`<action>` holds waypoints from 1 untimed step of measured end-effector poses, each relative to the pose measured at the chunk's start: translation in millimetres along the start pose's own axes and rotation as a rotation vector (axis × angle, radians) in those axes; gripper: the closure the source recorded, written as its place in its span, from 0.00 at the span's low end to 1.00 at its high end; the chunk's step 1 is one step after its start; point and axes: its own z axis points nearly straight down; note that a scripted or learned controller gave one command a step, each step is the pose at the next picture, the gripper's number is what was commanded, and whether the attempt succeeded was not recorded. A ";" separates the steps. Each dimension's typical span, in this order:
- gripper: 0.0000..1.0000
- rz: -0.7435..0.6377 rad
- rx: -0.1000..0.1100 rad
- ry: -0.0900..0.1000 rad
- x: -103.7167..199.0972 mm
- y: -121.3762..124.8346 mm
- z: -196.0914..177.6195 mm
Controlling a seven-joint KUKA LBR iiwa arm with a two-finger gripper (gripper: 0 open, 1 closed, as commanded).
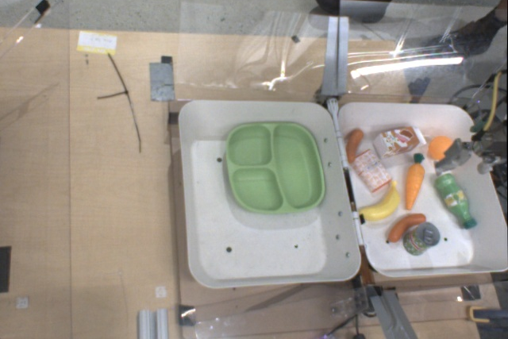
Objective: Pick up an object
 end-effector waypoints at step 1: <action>0.00 -0.245 0.000 0.000 -3.1 60.9 120.0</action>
